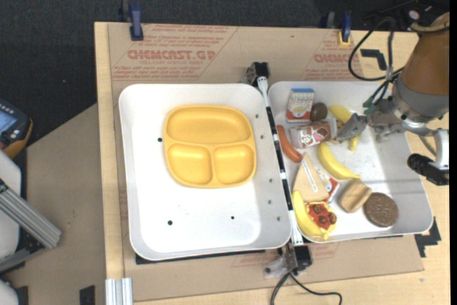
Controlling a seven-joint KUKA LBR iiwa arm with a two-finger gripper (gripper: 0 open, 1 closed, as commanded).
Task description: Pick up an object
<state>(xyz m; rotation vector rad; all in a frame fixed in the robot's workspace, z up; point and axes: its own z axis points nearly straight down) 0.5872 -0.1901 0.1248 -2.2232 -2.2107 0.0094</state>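
Observation:
The right bin [400, 153] holds toy food: a small milk carton [300, 103], a brown kiwi [318, 111], a red sausage [288, 143], a banana [335, 163], a bread roll [353, 195], a round brown cookie [380, 210] and a pizza slice [315, 212]. My gripper [351, 131] hangs low over the middle of this bin. It is just right of a red and white packet [314, 134] and beside a small yellow piece [341, 113]. Nothing shows clearly between its fingers.
The left bin [143, 175] carries a yellow divided plate [211, 145]. The arm's orange band [430, 68] and black cables [371, 61] cross the right bin's far right corner. Blue clamps [134, 19] grip the board's back edge.

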